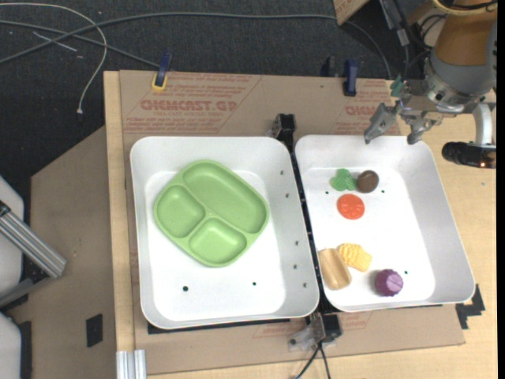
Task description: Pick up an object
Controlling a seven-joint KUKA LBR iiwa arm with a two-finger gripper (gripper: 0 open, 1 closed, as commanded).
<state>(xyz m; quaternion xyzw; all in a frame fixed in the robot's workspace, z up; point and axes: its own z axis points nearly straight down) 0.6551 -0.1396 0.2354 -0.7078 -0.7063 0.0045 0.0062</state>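
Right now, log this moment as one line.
gripper: open, nothing held, over right bin's back edge | toy food in right bin | green plate in left bin

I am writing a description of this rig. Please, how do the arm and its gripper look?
The arm has an orange band above a grey metallic wrist, and dark cables run along it at the upper left. The gripper is grey, with two slim fingers and a small teal part near its base.

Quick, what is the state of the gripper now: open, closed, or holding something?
Gripper: open, fingers spread, holding nothing, above the far edge of the right bin.
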